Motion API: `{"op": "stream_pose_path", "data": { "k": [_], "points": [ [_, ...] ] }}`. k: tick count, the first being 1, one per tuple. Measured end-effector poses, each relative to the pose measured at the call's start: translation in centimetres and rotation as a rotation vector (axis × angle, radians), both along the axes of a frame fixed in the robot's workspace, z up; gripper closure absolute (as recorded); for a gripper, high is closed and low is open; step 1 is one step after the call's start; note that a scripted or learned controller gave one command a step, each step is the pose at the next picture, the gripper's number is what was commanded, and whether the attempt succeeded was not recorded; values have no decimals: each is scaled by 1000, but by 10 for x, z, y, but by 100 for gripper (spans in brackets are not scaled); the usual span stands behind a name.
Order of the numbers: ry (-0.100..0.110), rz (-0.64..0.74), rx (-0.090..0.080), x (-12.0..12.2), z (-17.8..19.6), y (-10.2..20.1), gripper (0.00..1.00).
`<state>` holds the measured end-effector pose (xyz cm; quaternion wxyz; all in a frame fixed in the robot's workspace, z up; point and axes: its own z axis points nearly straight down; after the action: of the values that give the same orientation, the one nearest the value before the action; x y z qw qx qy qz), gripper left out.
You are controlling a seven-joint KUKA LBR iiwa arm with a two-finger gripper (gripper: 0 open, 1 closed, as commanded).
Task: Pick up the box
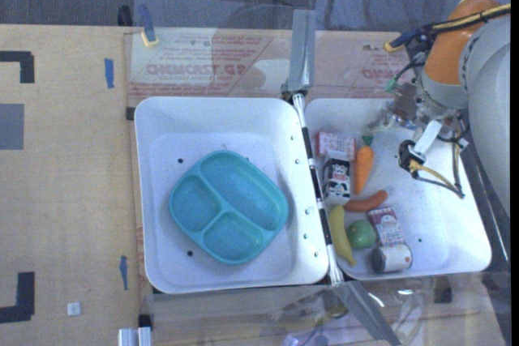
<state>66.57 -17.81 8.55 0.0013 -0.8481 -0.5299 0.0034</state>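
- Over the far side of the right bin [454, 223], the claw [389, 117] hangs from the grey arm [495, 117], below its orange band [450, 65]. I cannot tell whether the claw is apart or together.
- Task's thing: a pink and white box [336, 144] lies flat at the far left of the right bin, close to the wall shared with the left bin [162, 134]. It is near the claw but apart from it.
- A second one, a small red box [386, 225], sits toward the near edge, just beside a white can [392, 258].
- Carrot [363, 166] lies just right of the pink and white box, green top toward the claw.
- Black and white carton [337, 178] sits just on the near side of the pink and white box.
- Red sausage [366, 201] lies between the carrot and the small red box.
- Banana [339, 232] runs along the shared wall, with a green round fruit [362, 234] just beside it.
- Left bin holds a teal divided plate [229, 207] with three compartments.
- Both bins rest on the plywood counter [65, 174].
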Motion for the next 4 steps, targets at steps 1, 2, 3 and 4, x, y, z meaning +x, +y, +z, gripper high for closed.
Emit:
{"op": "stream_pose_path", "data": {
  "k": [1,2,3,4],
  "points": [
    [-5,-83,2,-89,82,-7,0],
    [-3,-416,2,-181,38,-8,0],
    [-6,-513,-1,-124,213,19,0],
    [-5,-755,-1,-187,49,71,0]
  ]
}}
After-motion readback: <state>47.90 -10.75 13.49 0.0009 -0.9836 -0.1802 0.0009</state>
